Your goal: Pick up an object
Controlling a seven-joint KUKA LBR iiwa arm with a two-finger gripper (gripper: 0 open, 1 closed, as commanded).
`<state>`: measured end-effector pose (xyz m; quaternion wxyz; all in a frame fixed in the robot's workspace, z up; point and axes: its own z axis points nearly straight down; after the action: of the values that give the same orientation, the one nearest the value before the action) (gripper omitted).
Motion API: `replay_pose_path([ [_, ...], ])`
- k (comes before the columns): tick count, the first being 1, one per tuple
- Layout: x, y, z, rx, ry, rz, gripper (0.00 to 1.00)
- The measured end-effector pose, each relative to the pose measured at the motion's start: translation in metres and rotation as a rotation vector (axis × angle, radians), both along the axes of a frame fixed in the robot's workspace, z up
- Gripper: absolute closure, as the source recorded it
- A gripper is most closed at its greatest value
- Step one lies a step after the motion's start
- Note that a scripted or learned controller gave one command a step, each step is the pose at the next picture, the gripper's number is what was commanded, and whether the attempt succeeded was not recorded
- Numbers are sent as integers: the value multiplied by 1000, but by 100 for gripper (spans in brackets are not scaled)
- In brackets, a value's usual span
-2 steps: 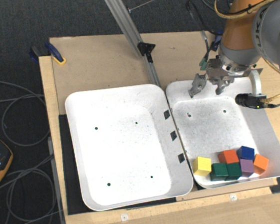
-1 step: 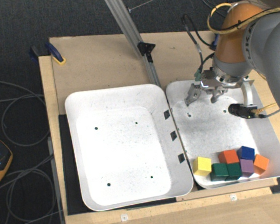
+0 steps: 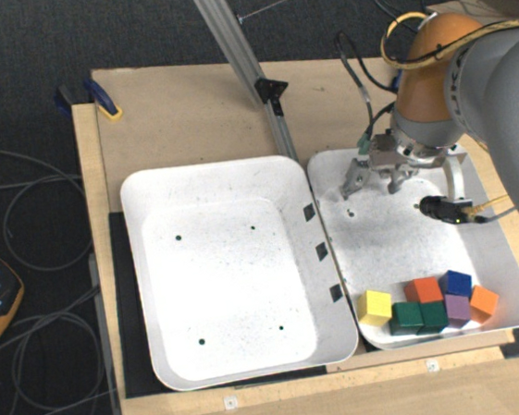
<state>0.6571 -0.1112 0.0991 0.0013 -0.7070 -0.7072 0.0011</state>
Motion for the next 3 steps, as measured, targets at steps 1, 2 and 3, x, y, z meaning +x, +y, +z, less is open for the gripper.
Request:
replay_pose_path([
  [1,1,0,13,0,-5,0,100],
  [2,4,1,57,-1,-9,1,100],
  [3,7,1,112,-2,-12,2,100],
])
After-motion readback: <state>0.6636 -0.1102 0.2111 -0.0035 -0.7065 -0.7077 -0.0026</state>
